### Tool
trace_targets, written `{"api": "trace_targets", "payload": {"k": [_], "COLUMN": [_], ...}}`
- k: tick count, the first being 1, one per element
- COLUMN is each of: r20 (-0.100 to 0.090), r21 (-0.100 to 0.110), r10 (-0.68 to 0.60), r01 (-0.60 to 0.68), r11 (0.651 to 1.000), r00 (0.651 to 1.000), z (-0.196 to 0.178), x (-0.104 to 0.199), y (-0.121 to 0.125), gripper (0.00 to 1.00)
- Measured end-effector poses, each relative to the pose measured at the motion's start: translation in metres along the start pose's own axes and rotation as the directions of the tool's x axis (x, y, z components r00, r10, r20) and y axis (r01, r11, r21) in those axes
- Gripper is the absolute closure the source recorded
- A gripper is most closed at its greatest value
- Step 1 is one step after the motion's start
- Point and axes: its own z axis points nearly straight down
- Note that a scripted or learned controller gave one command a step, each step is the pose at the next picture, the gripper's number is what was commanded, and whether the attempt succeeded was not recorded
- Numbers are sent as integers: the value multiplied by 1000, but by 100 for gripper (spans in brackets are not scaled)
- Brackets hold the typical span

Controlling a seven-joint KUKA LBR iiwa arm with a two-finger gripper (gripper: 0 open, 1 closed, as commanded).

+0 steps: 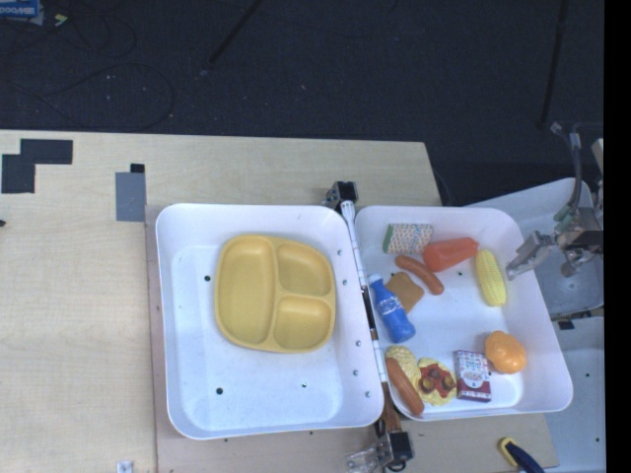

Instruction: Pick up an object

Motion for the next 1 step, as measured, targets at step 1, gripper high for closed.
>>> {"api": "trace_targets", "payload": {"k": [1], "r20": [0], "r21": [0], "r10": [-2], "r01": [2], "r11": [1000], "r00": [1000], "z": [163], "x": [-6], "y": [42], "gripper": [0]}}
